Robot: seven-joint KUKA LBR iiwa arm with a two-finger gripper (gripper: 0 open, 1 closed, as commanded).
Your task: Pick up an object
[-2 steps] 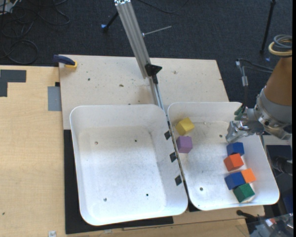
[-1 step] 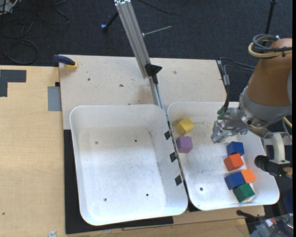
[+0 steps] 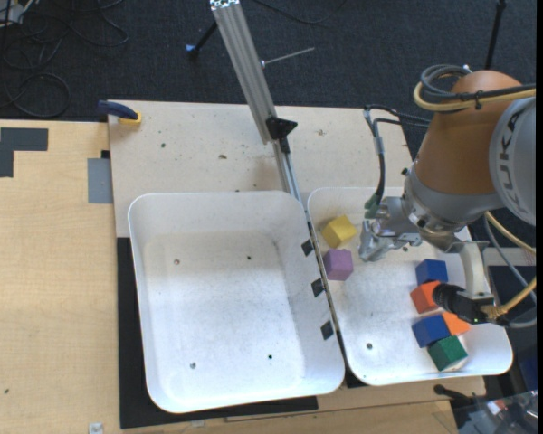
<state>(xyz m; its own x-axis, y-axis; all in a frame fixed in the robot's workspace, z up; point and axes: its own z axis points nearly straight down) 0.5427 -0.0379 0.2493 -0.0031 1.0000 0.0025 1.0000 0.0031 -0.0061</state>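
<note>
We see the grey two-finger gripper [image 3: 377, 245] hanging with fingers spread and nothing between them, right of centre over the right-hand white bin [image 3: 389, 369], just beside the yellow block [image 3: 338, 231] and purple block [image 3: 338, 264], which it may nudge aside.

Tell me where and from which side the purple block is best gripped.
Probably from above. The purple block lies low in the right bin, close to the divider wall on its left and the yellow block just behind. Its near and right faces look freest, so close across the near-far faces, taking care around the yellow block.
</note>
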